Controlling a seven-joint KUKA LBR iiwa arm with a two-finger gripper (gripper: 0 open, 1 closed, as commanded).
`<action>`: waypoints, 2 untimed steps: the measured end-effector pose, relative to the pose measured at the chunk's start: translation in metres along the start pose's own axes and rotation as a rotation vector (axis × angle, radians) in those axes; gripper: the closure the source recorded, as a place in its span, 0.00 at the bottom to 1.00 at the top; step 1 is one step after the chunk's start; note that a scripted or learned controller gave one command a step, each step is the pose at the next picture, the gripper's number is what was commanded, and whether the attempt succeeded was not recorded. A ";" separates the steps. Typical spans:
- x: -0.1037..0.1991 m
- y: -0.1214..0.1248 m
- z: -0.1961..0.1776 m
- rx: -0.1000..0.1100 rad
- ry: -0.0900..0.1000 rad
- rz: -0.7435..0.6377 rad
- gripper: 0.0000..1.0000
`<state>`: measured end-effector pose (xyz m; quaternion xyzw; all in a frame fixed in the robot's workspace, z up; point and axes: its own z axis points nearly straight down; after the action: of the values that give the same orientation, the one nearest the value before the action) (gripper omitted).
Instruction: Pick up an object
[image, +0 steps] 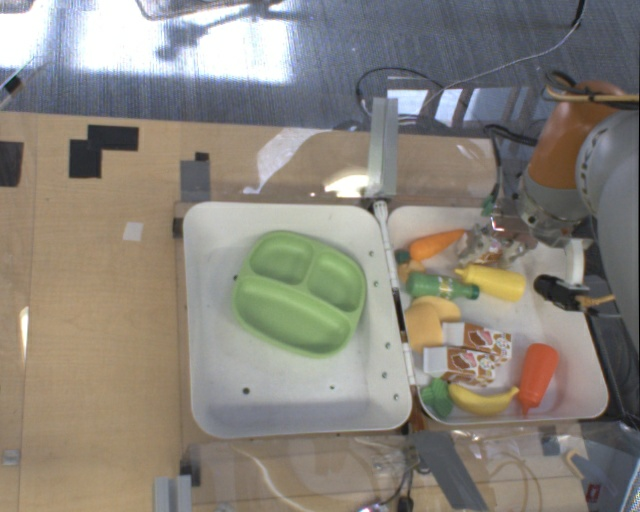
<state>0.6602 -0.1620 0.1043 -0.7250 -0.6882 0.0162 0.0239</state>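
The hand (497, 243) hovers at the far side of the right bin (580, 400), just above the yellow bottle (492, 282); its grip I cannot tell. The printed carton (478, 355) has no legible writing

Bright, even light fills the frame. A blown-out white glare patch sits on the floor (190, 45) at upper left, and a smaller reflection gleams at top centre of the worktop (90, 330). Shadows are soft. Focus is slightly soft throughout, grainy at the right edge.
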 end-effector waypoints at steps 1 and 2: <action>0.052 -0.012 -0.091 -0.065 -0.007 0.105 1.00; 0.051 -0.012 -0.090 -0.063 -0.007 0.105 0.00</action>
<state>0.6559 -0.1112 0.1953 -0.7604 -0.6495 -0.0018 -0.0024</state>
